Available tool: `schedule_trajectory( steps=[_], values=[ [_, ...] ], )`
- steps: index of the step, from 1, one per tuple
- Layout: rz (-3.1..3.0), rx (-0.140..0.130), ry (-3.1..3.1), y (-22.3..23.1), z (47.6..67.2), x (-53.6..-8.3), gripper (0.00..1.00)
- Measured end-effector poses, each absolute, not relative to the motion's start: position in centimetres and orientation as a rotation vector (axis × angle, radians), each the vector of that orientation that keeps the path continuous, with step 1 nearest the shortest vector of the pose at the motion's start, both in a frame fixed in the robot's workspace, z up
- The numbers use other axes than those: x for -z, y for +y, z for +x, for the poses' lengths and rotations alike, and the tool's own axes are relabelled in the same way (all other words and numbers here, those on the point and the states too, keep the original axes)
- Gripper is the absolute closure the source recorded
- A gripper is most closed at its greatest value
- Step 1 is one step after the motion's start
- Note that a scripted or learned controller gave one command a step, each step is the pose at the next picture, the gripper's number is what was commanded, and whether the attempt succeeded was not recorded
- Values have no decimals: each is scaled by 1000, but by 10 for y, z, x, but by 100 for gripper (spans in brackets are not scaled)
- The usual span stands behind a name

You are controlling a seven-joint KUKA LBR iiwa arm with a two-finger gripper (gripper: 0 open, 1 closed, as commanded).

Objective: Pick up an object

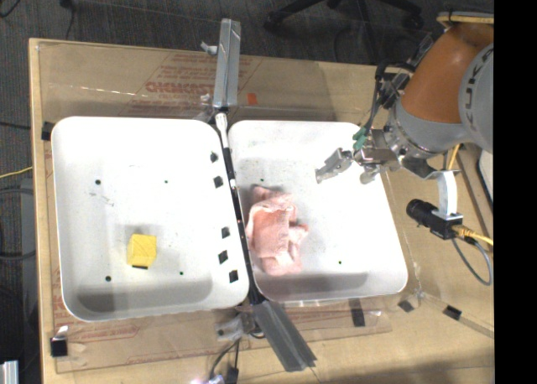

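Pink crumpled cloth-like lump [273, 231] lies in the right white shallow bin [369, 240], close to this bin's left wall and a little below its middle. It rests on the bin floor and nothing touches it. Whether it is cloth or soft plastic cannot be told.

The two-finger gripper [351, 170] hangs over the upper part of the same bin, up and to the right of the pink lump and well apart from it. Its two fingers [331, 167] stand quite wide from each other. Between them there is only the white bin floor, so they hold nothing. How high the gripper is above the floor cannot be told. The grey arm with the orange band [440, 72] comes in from the right side, over the bin's right rim.

In the left white shallow bin [84, 147] a small yellow block [142, 250] lies alone in the lower half, nearer to the left wall than to the right one. It sits flat on the floor, far from the gripper.

The two bins stand side by side, touching along their long walls, on the pale wooden bench [42, 80]. A grey metal bar [226, 64] lies on the bench above the line where the bins meet, and another grey bar [281, 339] lies slanted below it. Some small black marks [223, 233] are seen along the middle wall.
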State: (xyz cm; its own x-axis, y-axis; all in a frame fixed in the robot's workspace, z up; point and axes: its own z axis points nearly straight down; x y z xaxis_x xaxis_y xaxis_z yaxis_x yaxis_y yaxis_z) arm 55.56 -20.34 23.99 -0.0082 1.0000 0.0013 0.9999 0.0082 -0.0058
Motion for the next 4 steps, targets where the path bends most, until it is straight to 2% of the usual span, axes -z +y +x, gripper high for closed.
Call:
schedule_trajectory(
  steps=[1, 2, 3, 4],
  values=[
    [-2113, -3, -2318, -201, 558, -208, 0],
    [-1922, -5, -2487, -121, 588, -104, 0],
    [-1916, -5, -2491, -121, 589, -114, 100],
    [-2282, -2, -2156, -87, 620, -241, 100]
  ],
)
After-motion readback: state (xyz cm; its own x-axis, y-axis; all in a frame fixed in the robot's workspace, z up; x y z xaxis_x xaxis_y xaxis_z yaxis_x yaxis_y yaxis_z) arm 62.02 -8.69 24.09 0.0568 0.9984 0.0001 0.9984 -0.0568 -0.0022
